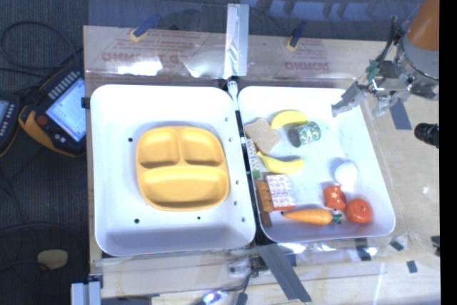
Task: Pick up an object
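Orange carrot (308, 216): front of right bin, well apart from my end effector (355, 98).
Grip: cannot tell.

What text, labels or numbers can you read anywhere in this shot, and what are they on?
No text is legible.
Red print on the clear sheet behind the bins: mirrored and blurred.
Green can: label too small.
Red-and-white packet: pattern, no readable words.
Handheld screen at the left: lit, too blurred.

Bare floor (350, 136) right of crowded food (285, 162).
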Robot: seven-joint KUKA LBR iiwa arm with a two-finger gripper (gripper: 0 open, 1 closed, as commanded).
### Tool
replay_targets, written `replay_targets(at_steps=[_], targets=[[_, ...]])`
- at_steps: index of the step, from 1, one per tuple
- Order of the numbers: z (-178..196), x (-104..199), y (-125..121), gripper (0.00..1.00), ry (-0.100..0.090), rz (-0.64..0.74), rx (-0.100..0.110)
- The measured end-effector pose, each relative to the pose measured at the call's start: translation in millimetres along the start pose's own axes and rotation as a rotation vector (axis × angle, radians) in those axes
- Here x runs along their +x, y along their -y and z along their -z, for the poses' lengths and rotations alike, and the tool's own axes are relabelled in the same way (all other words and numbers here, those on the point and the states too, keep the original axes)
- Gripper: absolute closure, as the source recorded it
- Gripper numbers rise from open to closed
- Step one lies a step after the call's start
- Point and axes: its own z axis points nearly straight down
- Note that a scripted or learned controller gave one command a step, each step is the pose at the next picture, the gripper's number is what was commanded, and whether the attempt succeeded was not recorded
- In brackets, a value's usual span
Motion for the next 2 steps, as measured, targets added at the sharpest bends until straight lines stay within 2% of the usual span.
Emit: replay_targets(at_steps=[1,2], targets=[[-118.0,28.3,-47.6,0.00,0.000,0.075,0.001],[-158.7,56.2,-28.2,0.00,0.000,0.326,-0.001]])
